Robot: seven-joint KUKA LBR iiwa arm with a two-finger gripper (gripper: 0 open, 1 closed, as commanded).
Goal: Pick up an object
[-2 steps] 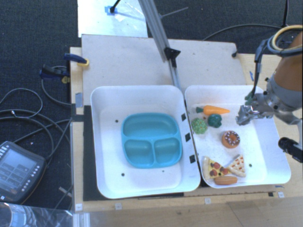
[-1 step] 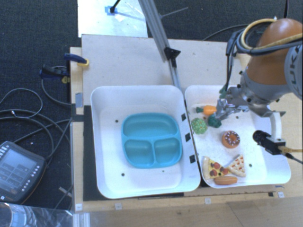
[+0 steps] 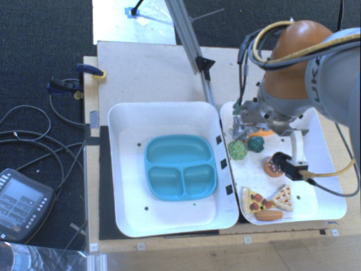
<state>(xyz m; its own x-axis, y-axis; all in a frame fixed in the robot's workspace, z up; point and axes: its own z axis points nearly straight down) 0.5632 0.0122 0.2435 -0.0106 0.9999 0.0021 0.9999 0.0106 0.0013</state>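
Tool [image 3: 241, 130] low in the right bin [image 3: 324, 151], grip state impossible to tell, just above light green broccoli [image 3: 237, 150], with dark green broccoli [image 3: 256, 144] beside it.

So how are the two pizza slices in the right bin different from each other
The left pizza slice lies nearer the bin's front left corner, touching the hot dog; the right pizza slice lies farther right, its tip pointing up toward the arm. The left one shows more red topping. Both are flat wedges with pale crusts.
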